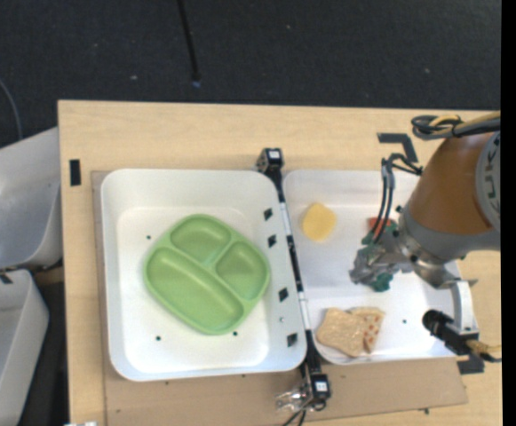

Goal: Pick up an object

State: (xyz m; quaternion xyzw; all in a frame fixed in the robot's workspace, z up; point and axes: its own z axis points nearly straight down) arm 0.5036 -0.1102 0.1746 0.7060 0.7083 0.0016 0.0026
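Left bin (115, 264): green divided plate (206, 273), three compartments, lying flat near the middle; right bin (346, 185): yellow round piece (319, 222) near the dividing wall, well apart from the arm; tan slice of toast-like food (351, 330) at the near edge (one corner reddish); gripper (375, 272) low over the bin floor, a small teal object (383, 280) and a red one (377, 229) just beside it; whether its grip is spread or pinching, cannot tell.
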